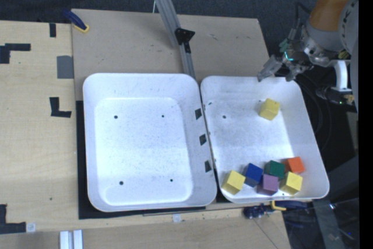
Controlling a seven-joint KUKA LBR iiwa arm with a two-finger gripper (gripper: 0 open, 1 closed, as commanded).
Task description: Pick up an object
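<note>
A lone yellow cube point(269, 109) lies in the upper part of the right bin point(245, 143), apart from the other blocks and just below and slightly left of the hand point(277, 70). The hand sits over the bin's top right rim, at the end of the grey arm point(332, 14) with its orange band, reaching in from the right. Its two dark fingers point down and to the left, towards the rim, and nothing shows between them; whether they stand apart or closed together I cannot tell from this slant. The hand does not touch the cube. Along the bin's near edge a cluster of blocks lies close together: a second yellow cube point(233, 182) at the left, then a blue block point(253, 174), a green block point(274, 169), a purple block point(270, 183), another yellow block point(293, 182) and an orange block point(295, 164) at the right. The left bin point(140, 137) sits beside the right one on the table point(35, 125).
</note>
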